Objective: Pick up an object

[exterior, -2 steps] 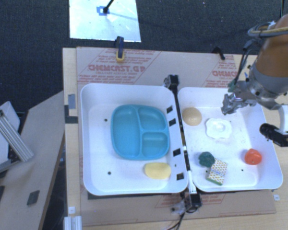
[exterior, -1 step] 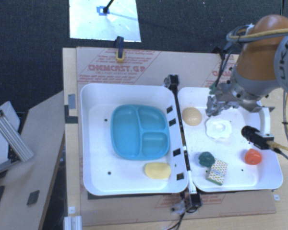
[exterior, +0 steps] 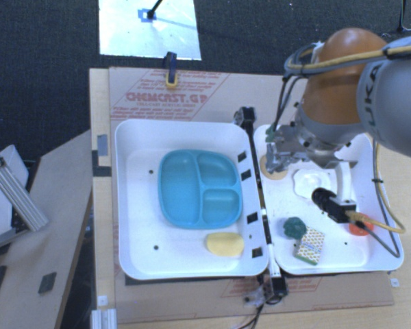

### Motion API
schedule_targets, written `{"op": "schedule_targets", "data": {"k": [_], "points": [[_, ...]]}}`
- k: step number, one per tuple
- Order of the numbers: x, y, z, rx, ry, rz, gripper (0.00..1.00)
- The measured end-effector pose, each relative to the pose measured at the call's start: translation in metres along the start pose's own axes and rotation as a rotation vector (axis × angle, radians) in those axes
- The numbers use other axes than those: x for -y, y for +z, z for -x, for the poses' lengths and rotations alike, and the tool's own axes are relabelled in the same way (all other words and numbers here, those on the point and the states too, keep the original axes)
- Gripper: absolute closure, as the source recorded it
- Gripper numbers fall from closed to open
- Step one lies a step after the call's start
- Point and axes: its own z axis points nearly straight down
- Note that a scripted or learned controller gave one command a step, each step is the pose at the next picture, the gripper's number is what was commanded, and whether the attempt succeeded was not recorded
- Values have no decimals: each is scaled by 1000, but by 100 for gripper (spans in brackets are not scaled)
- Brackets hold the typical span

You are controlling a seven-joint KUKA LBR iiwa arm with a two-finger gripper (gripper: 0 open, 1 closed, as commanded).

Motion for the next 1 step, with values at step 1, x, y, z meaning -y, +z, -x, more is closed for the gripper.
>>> {"op": "schedule_targets", "data": {"k": [1], "points": [[12, 5, -61, 0, 1, 0, 100]]}}
